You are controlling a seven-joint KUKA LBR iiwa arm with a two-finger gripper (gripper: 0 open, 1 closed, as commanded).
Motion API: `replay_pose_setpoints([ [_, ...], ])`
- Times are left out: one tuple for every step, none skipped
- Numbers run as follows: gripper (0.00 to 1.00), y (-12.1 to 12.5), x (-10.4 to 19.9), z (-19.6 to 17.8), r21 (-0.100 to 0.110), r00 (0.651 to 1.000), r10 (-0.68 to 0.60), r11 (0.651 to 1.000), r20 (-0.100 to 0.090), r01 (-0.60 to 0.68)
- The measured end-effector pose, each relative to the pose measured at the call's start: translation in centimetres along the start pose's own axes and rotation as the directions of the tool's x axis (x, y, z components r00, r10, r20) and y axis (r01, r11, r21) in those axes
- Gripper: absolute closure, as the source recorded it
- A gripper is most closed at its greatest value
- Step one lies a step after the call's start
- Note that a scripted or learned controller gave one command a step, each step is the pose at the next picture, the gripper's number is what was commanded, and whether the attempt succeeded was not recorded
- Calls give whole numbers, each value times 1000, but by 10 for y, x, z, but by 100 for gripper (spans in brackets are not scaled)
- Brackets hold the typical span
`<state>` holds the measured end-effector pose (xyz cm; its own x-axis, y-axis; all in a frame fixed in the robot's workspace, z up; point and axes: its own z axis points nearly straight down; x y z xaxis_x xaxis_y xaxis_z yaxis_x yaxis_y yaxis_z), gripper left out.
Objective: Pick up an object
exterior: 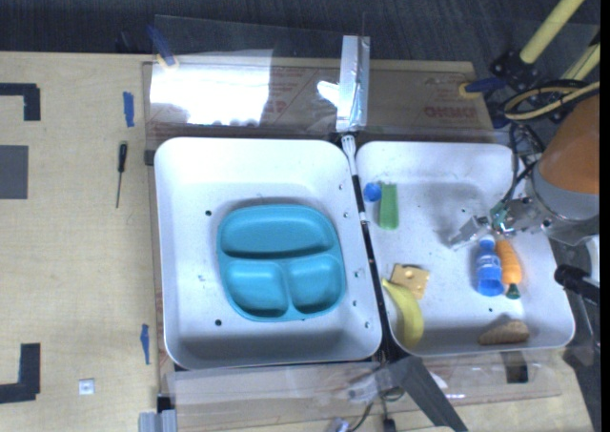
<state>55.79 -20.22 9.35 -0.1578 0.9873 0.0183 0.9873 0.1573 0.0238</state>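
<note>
From my feed I see two white bins side by side on the worktop (67, 230). The left bin (181, 192) holds a blue divided tray (281, 260), lying flat near its middle.

I'll place everything else against the right bin (448, 158). The gripper (474, 229) hangs over its middle, a little toward the right wall, with the grey arm (572, 182) coming in over that wall. I can make out metal fingers (461, 233) reaching leftward and down, but whether they are spread or closed I cannot tell, and I see nothing between them.

Just below the gripper a small blue bottle (488, 268) lies on the bin floor, its long axis running roughly up and down the picture. An orange carrot (511, 265) lies right beside it on the right, parallel to it, green end pointing toward the near wall.

By the near right corner sits a brown piece (504, 332), long axis left to right. Against the left wall near the front lies a yellow banana (407, 311), curving toward the near edge, with a tan wedge (411, 278) touching its upper end. Farther back along the left wall stands a green block (388, 207), long axis up the picture, and a small blue ball (372, 193) just to its left.
</note>
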Motion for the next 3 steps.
replay_pose_setpoints([
  [100, -1, -5, -10, 0, 1000, 3, 1000, 13, -3],
  [100, 31, 45, -114, 12, 999, 40, 999, 21, -40],
  [100, 3, 51, -95, 28, 977, -214, 977, 12, 213],
])
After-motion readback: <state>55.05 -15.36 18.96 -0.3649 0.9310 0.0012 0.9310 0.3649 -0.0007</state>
